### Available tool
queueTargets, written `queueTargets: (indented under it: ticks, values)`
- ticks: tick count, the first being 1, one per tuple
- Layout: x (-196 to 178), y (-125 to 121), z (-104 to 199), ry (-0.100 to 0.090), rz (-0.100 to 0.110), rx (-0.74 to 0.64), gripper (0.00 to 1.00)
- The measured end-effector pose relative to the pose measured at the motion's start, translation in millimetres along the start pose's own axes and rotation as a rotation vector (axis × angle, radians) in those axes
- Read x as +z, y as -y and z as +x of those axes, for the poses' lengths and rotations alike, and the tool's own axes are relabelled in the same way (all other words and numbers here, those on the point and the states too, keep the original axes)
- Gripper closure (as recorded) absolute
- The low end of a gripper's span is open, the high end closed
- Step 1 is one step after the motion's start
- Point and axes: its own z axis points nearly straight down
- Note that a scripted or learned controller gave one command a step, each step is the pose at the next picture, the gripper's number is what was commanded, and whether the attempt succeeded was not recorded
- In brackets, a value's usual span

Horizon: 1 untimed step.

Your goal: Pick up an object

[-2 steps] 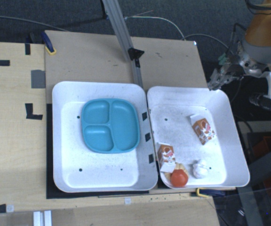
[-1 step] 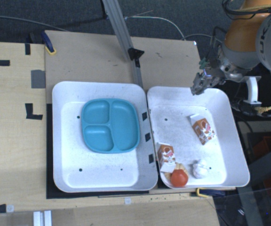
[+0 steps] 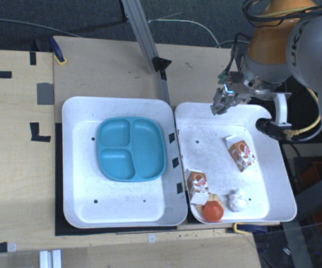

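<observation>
Left bin [image 3: 71, 166]: we see it at the 9 o'clock side of the bench, shallow and white, touching its neighbour along one long edge.
Blue plate [image 3: 131, 149]: we find it lying flat in the left bin, toward that bin's 12 o'clock half; it has three compartments.
Pole [image 3: 140, 27]: a grey bar slants down from 12 o'clock and ends near the seam between the two bins.
Right bin [image 3: 273, 166]: it lies at the 3 o'clock side and holds all the small items.
Lower packet [image 3: 197, 182]: we see a brown and white packet against the right bin's 9 o'clock wall, well apart from the claw, at about 7 o'clock from it.
Red ball [image 3: 212, 211]: it sits at the bin's 6 o'clock rim, just below the lower packet and beside a white object.
White object [image 3: 237, 201]: a small pale lump, near the red ball on its 3 o'clock side; we cannot tell what it is.
Upper packet [image 3: 241, 153]: a second brown and white packet lies tilted near the bin's middle, the nearest item to the claw, at about 5 o'clock from it and not touching it.
Claw [image 3: 221, 103]: we see the gripper above the right bin's 12 o'clock rim; nothing sits between its tips, and we cannot tell whether they are spread or pressed together.
</observation>
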Motion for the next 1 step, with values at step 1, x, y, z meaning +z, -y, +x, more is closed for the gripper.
queueTargets:
  ticks: [1]
  values:
    - [13.7,-8.6,54.2,0.000,0.001,-0.001,1.00]
